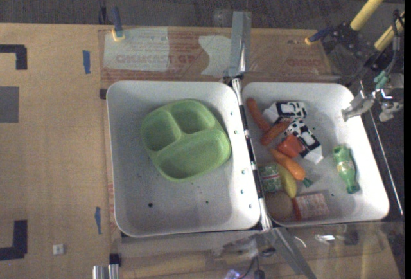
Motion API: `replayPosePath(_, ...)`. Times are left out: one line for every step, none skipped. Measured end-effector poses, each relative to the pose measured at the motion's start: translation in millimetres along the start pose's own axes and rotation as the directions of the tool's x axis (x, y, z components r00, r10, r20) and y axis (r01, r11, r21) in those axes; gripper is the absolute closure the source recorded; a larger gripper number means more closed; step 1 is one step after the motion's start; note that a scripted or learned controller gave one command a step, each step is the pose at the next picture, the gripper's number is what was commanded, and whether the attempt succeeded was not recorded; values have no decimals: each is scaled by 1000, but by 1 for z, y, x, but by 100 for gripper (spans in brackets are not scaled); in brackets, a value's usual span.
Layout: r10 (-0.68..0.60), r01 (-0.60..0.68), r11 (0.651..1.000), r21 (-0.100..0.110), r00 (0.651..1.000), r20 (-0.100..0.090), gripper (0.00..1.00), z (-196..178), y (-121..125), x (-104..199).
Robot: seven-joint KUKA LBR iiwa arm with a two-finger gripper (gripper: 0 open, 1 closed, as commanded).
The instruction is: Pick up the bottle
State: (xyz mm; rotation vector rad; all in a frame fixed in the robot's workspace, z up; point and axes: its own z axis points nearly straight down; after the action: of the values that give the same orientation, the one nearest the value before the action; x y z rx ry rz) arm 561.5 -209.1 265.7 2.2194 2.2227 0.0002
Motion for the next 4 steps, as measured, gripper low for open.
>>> replayPosePath(12,-12,1000,-4,1000,0,0,141,-43,16)
replayPosePath(-43,44,998,-54,999,19,0,160,-65,23)
replayPosePath(-41,43,997,-59,999,22,100,150,-63,22)
replayPosePath(154,-154,988,0,988,1,100,27,-75,43)
